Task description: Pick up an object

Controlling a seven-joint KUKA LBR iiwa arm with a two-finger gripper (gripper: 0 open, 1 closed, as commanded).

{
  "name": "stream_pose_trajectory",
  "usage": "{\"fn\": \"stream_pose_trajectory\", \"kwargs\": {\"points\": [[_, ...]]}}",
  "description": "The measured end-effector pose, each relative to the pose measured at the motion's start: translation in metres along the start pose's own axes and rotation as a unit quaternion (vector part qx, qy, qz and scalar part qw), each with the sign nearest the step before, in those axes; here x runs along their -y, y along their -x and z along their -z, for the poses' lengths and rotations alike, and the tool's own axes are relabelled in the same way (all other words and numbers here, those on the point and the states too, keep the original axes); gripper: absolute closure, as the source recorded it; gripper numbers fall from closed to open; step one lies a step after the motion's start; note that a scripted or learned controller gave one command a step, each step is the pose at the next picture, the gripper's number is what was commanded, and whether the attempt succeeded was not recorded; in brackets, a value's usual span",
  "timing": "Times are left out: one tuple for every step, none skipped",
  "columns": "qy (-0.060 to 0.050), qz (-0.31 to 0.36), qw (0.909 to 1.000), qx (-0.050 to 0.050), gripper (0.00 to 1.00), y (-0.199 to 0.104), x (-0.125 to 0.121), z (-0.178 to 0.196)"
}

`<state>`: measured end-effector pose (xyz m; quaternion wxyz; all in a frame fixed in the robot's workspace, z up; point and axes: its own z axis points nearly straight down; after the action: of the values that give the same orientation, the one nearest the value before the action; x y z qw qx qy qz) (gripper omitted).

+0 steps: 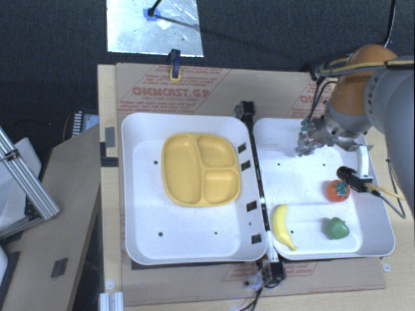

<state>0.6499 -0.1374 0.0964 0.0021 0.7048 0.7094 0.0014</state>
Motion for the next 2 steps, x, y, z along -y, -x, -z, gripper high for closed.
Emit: {"fn": "stream_pose_trajectory", "kwargs": {"points": [[0.001, 0.000, 1.0000, 0.000, 1.00, -0.001, -0.001, 0.065], [0.001, 0.000, 1.0000, 0.000, 1.00, -0.007, -0.001, 0.111]]}}
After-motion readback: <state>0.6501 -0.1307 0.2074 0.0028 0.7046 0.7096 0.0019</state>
